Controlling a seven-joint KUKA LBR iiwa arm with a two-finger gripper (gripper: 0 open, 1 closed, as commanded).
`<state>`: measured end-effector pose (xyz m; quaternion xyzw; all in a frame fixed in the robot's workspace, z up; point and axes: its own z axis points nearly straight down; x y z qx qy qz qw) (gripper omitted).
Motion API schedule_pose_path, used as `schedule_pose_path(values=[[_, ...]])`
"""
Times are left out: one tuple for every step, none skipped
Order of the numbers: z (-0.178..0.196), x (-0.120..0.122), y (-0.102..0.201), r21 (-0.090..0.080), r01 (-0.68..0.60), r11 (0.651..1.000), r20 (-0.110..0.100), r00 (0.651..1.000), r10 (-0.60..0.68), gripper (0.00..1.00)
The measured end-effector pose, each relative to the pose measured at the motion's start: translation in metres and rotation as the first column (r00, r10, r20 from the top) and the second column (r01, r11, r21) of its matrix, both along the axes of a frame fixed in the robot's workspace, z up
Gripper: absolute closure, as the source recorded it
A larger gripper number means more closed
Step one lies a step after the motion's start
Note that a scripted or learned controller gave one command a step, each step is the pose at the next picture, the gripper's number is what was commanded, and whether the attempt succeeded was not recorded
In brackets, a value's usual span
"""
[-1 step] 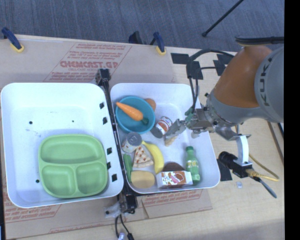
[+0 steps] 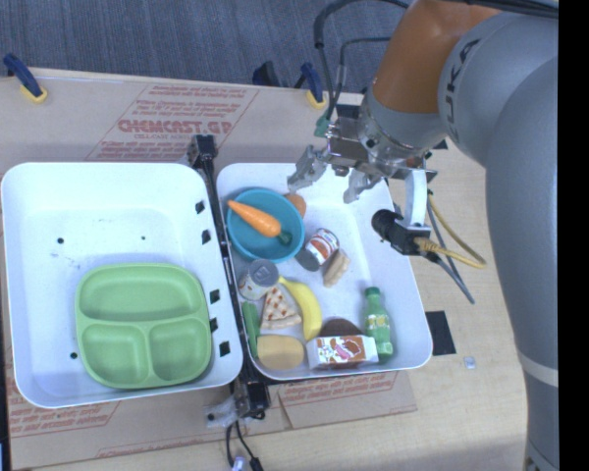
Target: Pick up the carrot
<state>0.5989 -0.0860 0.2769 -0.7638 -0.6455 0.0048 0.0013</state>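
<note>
Carrot [image 2: 255, 218] lies across blue bowl [image 2: 264, 226], far-left part of right bin [image 2: 408, 307]. Hand [image 2: 332, 179] hovers above the bin's far edge, just right of the bowl, fingers spread, nothing between them. Banana [image 2: 307, 305], green bottle [image 2: 377, 323], what looks like a small can [image 2: 317, 249] crowd the bin. Green divided plate [image 2: 143, 325] in left bin [image 2: 39, 204].

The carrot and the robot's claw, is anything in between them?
In the camera view, between the carrot and the open gripper lie only the blue bowl's rim and a small orange-brown thing.
</note>
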Motion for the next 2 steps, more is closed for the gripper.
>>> schedule_pose_path(values=[[-0.092, 0.031, 0.065, 0.002, 0.073, 0.997, -0.012, 0.997, -0.073, 0.00], [-0.088, 0.022, 0.078, -0.004, 0.193, 0.981, -0.012, 0.981, -0.193, 0.00]])
